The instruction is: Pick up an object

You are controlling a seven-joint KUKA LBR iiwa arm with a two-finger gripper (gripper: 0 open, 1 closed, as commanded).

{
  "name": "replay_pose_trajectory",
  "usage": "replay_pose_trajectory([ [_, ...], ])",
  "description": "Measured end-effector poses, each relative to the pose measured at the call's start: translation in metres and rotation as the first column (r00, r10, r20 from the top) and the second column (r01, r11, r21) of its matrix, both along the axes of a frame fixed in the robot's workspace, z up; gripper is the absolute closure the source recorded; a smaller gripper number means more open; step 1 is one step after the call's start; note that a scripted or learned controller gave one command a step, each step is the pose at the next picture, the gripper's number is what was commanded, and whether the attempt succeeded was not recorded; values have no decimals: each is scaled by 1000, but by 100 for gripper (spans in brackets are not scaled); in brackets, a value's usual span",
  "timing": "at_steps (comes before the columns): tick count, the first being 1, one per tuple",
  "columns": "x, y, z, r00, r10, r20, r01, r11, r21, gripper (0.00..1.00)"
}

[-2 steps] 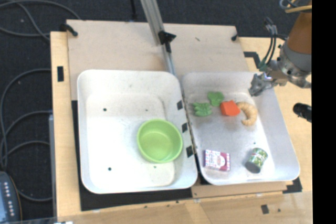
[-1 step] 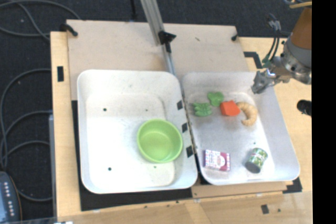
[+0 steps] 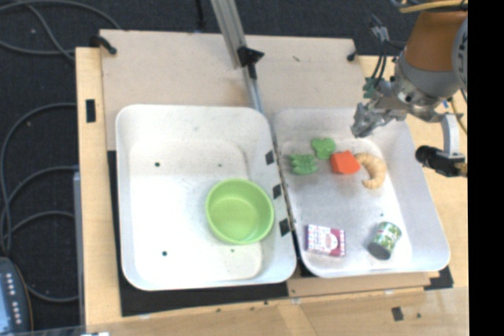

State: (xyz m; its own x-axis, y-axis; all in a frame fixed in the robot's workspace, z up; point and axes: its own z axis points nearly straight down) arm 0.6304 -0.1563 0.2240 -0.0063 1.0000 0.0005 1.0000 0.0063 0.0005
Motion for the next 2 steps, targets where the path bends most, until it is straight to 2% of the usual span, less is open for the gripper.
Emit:
replay_pose_trajectory([
  [1, 16, 43, 5, 1000, 1, 2, -1, 1000, 0, 100],
  [2, 23, 86, 4, 1000, 0, 2, 0, 1000, 0, 100],
])
